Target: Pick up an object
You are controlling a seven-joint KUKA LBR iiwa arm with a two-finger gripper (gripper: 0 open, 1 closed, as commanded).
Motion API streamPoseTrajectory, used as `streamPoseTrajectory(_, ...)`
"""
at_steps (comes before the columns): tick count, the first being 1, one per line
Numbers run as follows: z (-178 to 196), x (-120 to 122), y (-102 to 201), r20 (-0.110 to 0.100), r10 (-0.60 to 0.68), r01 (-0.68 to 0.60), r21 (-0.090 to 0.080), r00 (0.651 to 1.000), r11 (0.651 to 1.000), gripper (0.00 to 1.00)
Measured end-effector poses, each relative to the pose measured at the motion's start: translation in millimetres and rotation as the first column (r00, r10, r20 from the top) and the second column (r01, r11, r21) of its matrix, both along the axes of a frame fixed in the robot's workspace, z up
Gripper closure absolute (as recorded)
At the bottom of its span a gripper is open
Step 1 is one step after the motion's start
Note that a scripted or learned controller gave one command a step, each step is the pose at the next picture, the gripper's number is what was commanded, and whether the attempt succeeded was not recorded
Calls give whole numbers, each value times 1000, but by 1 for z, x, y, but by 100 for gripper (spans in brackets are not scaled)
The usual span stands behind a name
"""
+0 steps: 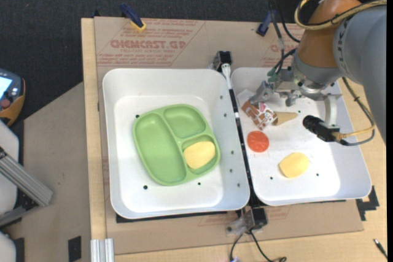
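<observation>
My gripper (274, 94) hangs over the back left part of the right bin (344, 190). Just below it and a little to the left lies a brown, white and red wrapped snack (258, 113) with a tan cone (284, 118) pointing right from it. The gripper is close above this pair, and I see nothing held in it. Nearer the front a red disc (258, 142) lies by the bin's left wall. A yellow lump (294, 164) rests to the right of the disc, toward the front.
The left bin (123, 193) holds a green divided plate (156, 150) with a yellow piece (199, 154) in its small front right compartment. A black divider rail (236, 126) runs between the bins. The grey arm (362, 40) comes in from the back right.
</observation>
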State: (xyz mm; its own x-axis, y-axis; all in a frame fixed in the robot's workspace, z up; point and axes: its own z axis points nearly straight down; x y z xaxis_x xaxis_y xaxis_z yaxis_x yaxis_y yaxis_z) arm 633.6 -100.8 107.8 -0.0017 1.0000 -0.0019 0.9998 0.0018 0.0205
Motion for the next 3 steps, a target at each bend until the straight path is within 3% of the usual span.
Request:
streamPoseTrajectory(1,-5,-2,2,5,-1,1,0,1000,1000,0)
streamPoseTrajectory(2,-17,12,-17,-20,0,0,1,1000,1000,0)
streamPoseTrajectory(3,-23,34,-6,-16,0,0,1,1000,1000,0)
